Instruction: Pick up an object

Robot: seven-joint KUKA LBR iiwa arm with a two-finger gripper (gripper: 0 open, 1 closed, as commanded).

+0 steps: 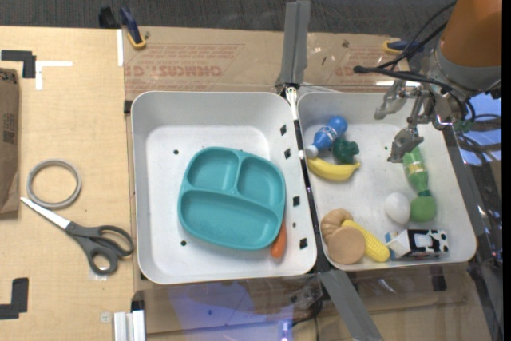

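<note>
The two-finger metal gripper [406, 141] hangs over the right white bin [457, 196], just above a small green plastic bottle [414, 169]. Whether the jaws are open cannot be told. The bottle is judged light, stiff and slippery; a hold across its middle is advised.

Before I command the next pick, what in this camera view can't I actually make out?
- Claw: small and dark against the right bin; open or shut can't be read.
- Green bottle: its top sits under the claw; contact unclear.
- Carrot: mostly hidden by the teal plate.
- Black-and-white toy: too small to identify.
- Arm: cut off by the frame's top and right edges.
</note>
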